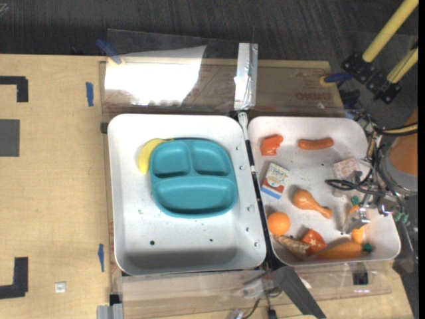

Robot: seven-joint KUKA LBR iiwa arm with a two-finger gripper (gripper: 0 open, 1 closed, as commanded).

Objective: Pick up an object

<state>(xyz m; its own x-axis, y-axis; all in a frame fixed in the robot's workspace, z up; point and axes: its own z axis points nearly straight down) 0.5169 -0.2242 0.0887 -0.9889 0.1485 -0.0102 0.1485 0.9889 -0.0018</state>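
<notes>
Left bin (126,178): a white shallow bin in the middle of the frame, with some small dark dots on its floor
Teal tray (193,176): a divided plate with three compartments, it lies flat in the upper middle part of the left bin
Yellow object (145,153): partly hidden under the upper left edge of the teal tray, what it is I cannot tell
Right bin (312,126): a white shallow bin just beside the left bin, on the right side of the frame
Orange piece (271,143): upper left of the right bin, near the wall
Sausage (315,143): upper middle of the right bin, lying almost level, apart from the orange piece
Small carton (274,180): white with blue and red print, at the left side of the right bin, tilted
Squash (311,202): tan and pear-shaped, in the centre of the right bin, its narrow end points to the lower right
Orange ball (279,224): lower left of the right bin, just above a brown cone-like piece (292,246)
Red item (313,238): near the lower edge of the right bin, touching the brown piece
Carrot (342,250): long and orange, along the lower edge of the right bin
Gripper (358,214): at the right side of the right bin, low over its floor, among cables; if its fingers are apart or together I cannot tell, and no thing is seen between them
Arm (402,168): enters from the right edge of the frame, the orange band is visible there
</notes>
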